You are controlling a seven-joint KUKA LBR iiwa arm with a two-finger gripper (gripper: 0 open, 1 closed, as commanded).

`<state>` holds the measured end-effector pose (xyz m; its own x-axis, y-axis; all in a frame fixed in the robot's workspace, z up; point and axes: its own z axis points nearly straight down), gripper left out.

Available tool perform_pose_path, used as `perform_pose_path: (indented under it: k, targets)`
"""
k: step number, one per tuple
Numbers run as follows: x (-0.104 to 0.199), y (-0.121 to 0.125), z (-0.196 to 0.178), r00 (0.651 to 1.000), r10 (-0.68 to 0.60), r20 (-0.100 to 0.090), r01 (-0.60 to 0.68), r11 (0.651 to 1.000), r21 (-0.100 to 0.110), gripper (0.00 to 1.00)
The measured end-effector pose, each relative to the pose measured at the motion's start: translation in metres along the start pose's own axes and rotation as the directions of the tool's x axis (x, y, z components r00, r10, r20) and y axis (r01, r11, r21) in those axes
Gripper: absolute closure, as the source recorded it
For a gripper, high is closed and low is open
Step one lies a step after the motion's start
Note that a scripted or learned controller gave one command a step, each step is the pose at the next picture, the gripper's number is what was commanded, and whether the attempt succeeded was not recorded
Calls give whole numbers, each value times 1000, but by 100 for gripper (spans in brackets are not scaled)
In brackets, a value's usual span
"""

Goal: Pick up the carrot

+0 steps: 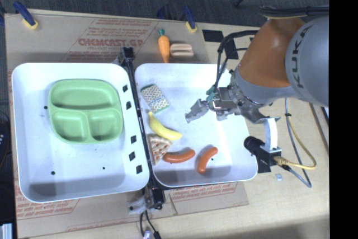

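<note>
1. One carrot (163, 47) is my target, and it lies outside both bins on the bench (100, 36), up and to the left of the tool (197, 111) in the camera view, just past the far rim of the right bin (246, 170), with a small bun-like piece (181, 51) touching or just beside it.
2. My tool hangs over the middle of the right bin, pinching nothing that I can see; whether it is spread or pressed together I cannot tell from this slant.
3. Below and left of the tool lie a banana (163, 128), a waffle piece (158, 149) and two sausages (178, 156) (206, 158); a patterned packet (155, 97) lies to its left. The green tray (85, 109) sits well off to the left in the other bin.
4. I judge the step in hand to be the approach: nothing is gripped yet.
5. The next move calls for carrying the tool up and left over the rim, lining it across the carrot's narrow width, and coming down clear of the bun-like piece.
</note>
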<state>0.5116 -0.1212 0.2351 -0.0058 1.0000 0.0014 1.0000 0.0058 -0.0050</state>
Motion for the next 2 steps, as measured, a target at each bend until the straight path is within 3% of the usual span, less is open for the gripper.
perform_pose_path:
  k: [1, 2]
  targets:
    - [-71, -20, 136, 996, -85, -1, 85, 996, 3, 0]
    - [-90, -18, 143, 910, -414, 0, 414, 910, -1, 0]
